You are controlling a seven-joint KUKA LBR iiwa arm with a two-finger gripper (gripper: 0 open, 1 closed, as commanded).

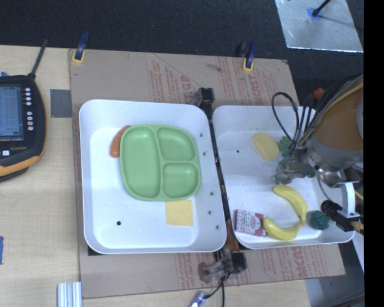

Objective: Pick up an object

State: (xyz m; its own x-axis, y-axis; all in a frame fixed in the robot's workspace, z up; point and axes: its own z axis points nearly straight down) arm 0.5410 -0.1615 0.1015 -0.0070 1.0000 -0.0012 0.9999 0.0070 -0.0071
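Observation:
My gripper (289,170) hangs low over the right side of the right bin (243,178), with the grey arm and orange band behind it at the right edge. A yellow banana (296,203) lies just below the gripper, curving toward the bin's front. A pale yellow oval piece (265,146) rests up and left of the gripper, and a small green item (285,145) peeks out beside the cables. A pink and red packet (248,222) lies at the front left of this bin, and a dark teal item (318,220) sits at the front right.
The left bin (102,216) holds a green divided plate (160,162), an orange stick (117,142) tucked at its left edge and a yellow square slice (180,213). A control pendant (9,126) lies on the bench at far left. Black cables (288,110) loop above the gripper.

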